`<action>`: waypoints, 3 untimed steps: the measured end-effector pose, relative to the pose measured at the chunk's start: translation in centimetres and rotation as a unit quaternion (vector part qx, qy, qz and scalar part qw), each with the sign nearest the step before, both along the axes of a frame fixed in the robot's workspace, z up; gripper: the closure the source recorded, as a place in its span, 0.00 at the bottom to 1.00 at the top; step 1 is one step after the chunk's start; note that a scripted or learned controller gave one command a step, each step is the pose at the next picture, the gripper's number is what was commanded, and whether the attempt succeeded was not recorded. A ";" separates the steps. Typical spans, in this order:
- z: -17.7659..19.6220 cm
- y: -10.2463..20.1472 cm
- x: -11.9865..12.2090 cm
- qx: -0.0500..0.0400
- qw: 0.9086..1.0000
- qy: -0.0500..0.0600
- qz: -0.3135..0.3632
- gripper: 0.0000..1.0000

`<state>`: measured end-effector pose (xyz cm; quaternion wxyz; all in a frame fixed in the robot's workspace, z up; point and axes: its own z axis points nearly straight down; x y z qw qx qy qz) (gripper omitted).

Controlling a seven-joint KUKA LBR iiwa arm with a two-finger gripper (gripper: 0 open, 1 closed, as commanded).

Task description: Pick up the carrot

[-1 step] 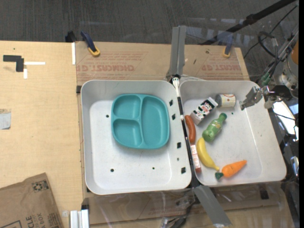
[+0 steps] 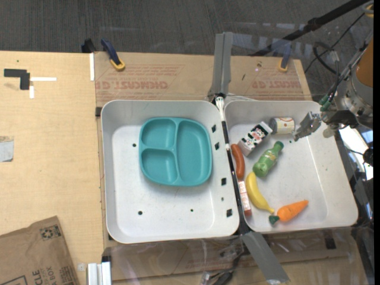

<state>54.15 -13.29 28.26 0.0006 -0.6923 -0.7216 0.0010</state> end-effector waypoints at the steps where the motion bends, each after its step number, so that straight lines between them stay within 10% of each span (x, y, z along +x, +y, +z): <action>1: -10.2 -5.9 -2.7 0.001 0.995 0.000 0.096 0.00; 2: -9.3 -6.0 -2.6 0.000 0.996 0.000 0.094 1.00; 3: -4.9 -2.8 -6.3 0.000 1.000 -0.001 0.019 1.00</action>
